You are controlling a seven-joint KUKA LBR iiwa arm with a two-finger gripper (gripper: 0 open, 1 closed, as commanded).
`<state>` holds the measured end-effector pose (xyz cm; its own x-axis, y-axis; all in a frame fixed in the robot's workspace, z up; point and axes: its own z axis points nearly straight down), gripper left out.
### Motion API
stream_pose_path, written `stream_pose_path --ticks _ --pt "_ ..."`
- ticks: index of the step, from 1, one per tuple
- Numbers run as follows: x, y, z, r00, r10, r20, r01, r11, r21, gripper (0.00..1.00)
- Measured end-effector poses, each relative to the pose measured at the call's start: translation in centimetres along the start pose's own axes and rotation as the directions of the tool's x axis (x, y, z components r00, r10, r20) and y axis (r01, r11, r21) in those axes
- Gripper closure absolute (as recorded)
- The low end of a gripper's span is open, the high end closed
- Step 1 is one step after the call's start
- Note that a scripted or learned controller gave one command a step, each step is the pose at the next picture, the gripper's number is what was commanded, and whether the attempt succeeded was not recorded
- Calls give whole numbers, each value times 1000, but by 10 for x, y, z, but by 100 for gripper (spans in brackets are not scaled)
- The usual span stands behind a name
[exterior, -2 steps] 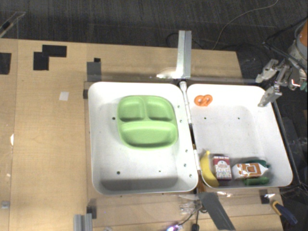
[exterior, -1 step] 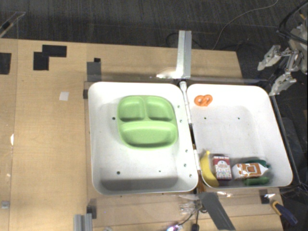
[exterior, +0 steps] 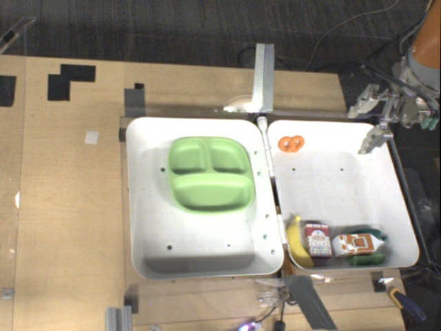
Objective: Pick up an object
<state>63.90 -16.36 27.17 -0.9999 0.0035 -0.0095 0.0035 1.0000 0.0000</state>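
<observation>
Two shallow white bins sit side by side on a pale wooden bench, the left bin (exterior: 148, 254) filling the middle of the frame and the right bin (exterior: 331, 185) just to its right, their inner walls touching along a metal divider post (exterior: 264, 74) that rises at the upper centre. In the left bin lies a green sectioned plate (exterior: 209, 173), with two small compartments toward the top and one wide compartment below; it rests flat in the upper middle of that bin, apart from the walls. In the right bin, a small orange pretzel-shaped ring (exterior: 291, 143) lies in the upper left corner, close to the divider. Along the lower edge of the same bin a cluster of items is pressed together: a yellow banana (exterior: 296, 243) curves upright against the left wall, a small red and white carton (exterior: 317, 241) sits just beside it, then a white and orange carton (exterior: 355, 243) lying on its side, with a green vegetable-like item (exterior: 367, 258) touching its lower edge. The arm (exterior: 424, 47), grey with an orange band, enters at the upper right of the frame, and its gripper (exterior: 375, 140) hangs over the upper right corner of the right bin, near the rim and well apart from every object in it. Whether its two fingers stand apart or together cannot be told from this slanted angle; nothing is seen between them. Black patches (exterior: 69, 80) mark the bench at the upper left.
</observation>
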Motion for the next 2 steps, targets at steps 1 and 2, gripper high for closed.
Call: stream_pose_path --ticks 1,2 --pt "0 0 0 1000 0 0 0 1000 0 0" --pt "-11 -41 -50 992 -122 4 122 992 2 0"
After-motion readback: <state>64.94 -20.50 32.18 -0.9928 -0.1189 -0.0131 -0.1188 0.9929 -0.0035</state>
